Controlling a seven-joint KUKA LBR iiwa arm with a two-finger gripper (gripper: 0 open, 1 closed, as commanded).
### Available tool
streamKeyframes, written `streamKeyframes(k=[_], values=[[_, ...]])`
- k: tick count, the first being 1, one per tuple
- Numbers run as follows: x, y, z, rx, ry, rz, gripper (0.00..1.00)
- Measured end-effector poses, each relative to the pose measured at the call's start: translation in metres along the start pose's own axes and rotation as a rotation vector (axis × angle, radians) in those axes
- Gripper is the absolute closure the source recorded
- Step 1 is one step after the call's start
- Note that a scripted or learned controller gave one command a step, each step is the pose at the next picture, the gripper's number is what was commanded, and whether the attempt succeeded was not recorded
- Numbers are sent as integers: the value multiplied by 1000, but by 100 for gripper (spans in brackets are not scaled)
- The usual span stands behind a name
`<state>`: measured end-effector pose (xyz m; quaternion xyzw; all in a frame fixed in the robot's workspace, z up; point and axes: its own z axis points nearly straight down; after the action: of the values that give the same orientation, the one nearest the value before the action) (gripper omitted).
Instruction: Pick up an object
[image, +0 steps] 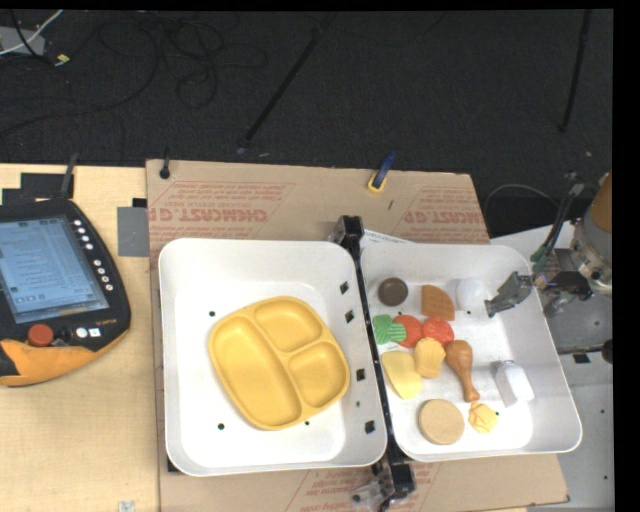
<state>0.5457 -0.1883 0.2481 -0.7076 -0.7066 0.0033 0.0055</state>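
Note:
The right bin holds several toy foods: a brown ball, a tan wedge, a white piece, a green item, two red pieces, a yellow block, a drumstick, a round cracker, a small yellow lump and a white block. My gripper hangs at the bin's upper right edge, just right of the white piece. Nothing is seen in its grasp.
A yellow divided plate lies in the left bin. A tablet pendant rests on the bench at far left. A black divider clamp sits between the bins. The arm's wrist enters from the right.

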Motion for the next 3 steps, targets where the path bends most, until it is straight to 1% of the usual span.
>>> streamKeyframes(k=[1, 2, 3], values=[[0, 2, -6, -11, -3, -2, 0], [0, 0, 59, -4, 0, -3, 0], [7, 4, 104, -7, -1, -2, 0]])
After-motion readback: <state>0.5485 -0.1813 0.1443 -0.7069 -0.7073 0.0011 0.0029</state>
